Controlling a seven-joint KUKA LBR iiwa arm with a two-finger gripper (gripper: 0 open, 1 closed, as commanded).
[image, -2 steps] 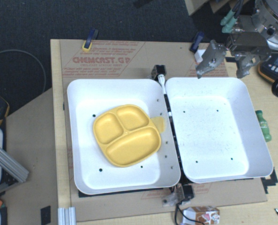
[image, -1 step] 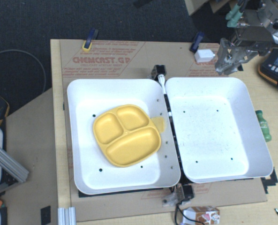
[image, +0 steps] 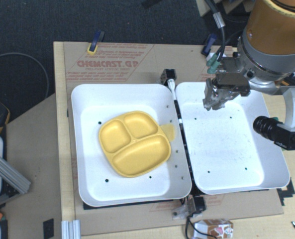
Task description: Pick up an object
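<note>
A yellow divided plate [image: 134, 143] with three compartments lies in the left white bin [image: 87, 108], a little right of the bin's middle. A small yellow piece [image: 168, 131] peeks out from under its right edge. My gripper [image: 213, 103] hangs over the far left part of the right white bin [image: 256, 178], well apart from the plate. Nothing shows between its fingers, and from this angle I cannot tell how they stand.
A black clamp [image: 168, 76] sits at the far end of the seam between the bins. A black cylindrical part [image: 266, 125] juts over the right bin's right side. Cardboard [image: 107, 61] lies under both bins.
</note>
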